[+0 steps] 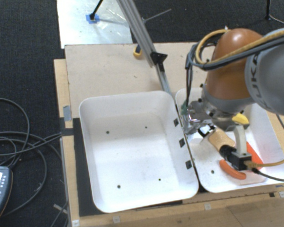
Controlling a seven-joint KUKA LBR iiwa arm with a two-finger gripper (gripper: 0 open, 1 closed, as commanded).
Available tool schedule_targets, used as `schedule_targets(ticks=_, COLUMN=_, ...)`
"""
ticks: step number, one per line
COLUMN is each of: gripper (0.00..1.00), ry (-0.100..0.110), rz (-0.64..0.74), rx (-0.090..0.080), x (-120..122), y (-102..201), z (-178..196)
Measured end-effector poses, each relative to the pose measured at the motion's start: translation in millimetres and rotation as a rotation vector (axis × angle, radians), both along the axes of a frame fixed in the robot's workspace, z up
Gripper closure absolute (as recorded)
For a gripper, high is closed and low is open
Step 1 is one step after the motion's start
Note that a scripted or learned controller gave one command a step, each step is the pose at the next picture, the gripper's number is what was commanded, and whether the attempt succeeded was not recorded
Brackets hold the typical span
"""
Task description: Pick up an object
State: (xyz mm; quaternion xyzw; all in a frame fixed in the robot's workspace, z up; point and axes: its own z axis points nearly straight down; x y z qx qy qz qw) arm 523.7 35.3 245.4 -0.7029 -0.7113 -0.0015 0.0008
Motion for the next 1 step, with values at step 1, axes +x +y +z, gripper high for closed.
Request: schedule_targets(ticks=1, gripper=1.00, ry=0.000, rz=-0.001, rx=0.000, x=-6.5, y=50.5, z=0.2)
